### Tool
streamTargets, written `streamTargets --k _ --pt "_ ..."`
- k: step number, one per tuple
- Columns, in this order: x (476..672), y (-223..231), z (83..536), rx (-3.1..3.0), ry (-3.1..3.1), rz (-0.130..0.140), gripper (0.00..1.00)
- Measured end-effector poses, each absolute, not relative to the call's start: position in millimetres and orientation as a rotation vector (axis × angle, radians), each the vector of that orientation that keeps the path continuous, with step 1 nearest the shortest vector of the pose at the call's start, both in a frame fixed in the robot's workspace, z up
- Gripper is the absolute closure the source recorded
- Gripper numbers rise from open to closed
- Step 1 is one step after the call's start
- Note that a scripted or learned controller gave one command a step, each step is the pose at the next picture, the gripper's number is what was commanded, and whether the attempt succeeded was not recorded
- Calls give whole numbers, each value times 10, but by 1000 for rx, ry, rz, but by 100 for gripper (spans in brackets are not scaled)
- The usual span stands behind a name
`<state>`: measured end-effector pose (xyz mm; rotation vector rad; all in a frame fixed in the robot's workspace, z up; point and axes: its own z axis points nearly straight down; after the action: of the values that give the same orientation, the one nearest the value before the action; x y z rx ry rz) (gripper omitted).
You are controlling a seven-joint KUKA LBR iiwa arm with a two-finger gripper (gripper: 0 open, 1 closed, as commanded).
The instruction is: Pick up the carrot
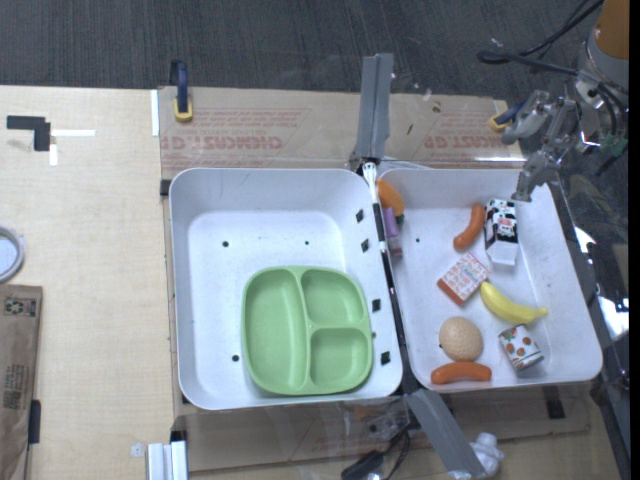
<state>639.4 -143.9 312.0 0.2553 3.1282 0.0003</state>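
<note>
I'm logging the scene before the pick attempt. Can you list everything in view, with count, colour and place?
Bins: 2, white, side by side on bench.
Divided plate: 1, green, left bin.
Carrot: 1, orange, right bin, near edge.
Egg: 1, tan, above carrot.
Banana: 1, yellow, right bin.
Sausage: 1, orange-red, right bin, far part.
Milk carton: 1, white and black, beside sausage.
Small box: 1, red, right bin centre.
Can: 1, white with red, near-right corner.
Gripper: 1, grey, over right bin's far right corner.
</note>
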Motion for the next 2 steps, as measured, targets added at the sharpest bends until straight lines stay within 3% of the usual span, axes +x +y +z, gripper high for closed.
streamTargets --k 1,2 --pt "6115 -1242 2162 144 3135 0 0" --pt "6249 -1416 1161 -118 3136 0 0"
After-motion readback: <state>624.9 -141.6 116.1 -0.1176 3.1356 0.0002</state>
